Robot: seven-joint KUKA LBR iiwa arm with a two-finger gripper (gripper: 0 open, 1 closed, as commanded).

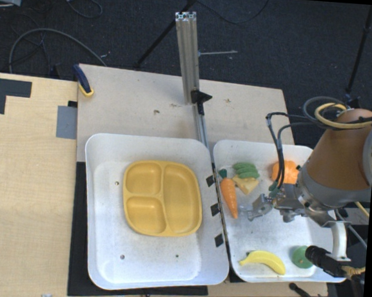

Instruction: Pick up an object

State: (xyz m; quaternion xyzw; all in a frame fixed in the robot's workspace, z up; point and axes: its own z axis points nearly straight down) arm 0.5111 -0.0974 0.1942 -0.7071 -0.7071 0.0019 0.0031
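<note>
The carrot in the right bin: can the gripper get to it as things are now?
Probably yes. The gripper is low in the right bin, just beside the carrot, with bare floor between them; only the green and yellow toy lies close.

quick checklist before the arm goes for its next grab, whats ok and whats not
1. Gripper over the right bin: ok, it sits low near the bin's left side.
2. Something to grab close by: ok, the carrot lies just left of the gripper.
3. Gripper holding nothing yet: cannot tell, the fingertips are too small and blurred.
4. Fingers open enough: cannot tell.
5. Neighbours clear of the carrot: not ok, the green and yellow toy lies right beside its upper end.
6. Other targets free: ok, the banana lies alone near the front edge; the yellow plate sits in the left bin.
</note>
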